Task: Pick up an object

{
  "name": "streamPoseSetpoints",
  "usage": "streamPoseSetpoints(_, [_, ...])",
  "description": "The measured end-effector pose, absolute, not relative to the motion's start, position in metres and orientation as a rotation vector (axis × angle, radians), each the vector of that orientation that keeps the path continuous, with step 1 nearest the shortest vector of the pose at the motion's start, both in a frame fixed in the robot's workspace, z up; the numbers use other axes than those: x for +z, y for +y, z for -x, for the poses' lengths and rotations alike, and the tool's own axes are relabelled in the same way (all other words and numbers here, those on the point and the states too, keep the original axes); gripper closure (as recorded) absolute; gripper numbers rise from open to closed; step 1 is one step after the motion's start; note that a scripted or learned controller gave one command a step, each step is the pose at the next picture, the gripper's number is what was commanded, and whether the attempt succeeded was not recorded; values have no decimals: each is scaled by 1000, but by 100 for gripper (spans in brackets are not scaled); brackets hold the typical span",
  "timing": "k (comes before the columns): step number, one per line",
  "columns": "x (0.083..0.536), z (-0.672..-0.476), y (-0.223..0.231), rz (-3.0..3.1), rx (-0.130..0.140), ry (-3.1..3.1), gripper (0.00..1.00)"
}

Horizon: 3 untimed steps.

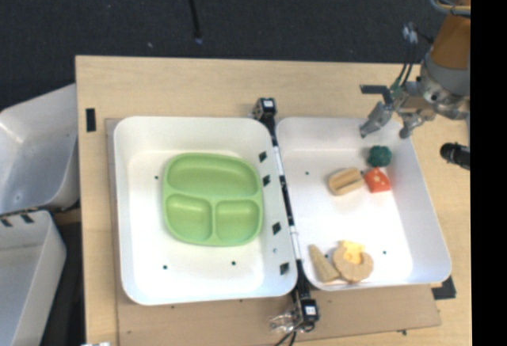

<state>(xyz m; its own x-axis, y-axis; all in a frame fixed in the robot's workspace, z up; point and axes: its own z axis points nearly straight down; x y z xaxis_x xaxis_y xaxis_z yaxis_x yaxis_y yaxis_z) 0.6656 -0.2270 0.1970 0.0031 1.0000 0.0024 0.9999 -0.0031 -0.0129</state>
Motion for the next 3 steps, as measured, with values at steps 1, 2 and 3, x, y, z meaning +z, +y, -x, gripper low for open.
streamPoseSetpoints(1, [207, -669, -226, 2222, 0, -2224, 0])
streamPoseSetpoints(2, [150, -677, -226, 2217, 4, -2226, 0])
streamPoseSetpoints(3, [101, -678, -227, 2214, 3, -2227, 0])
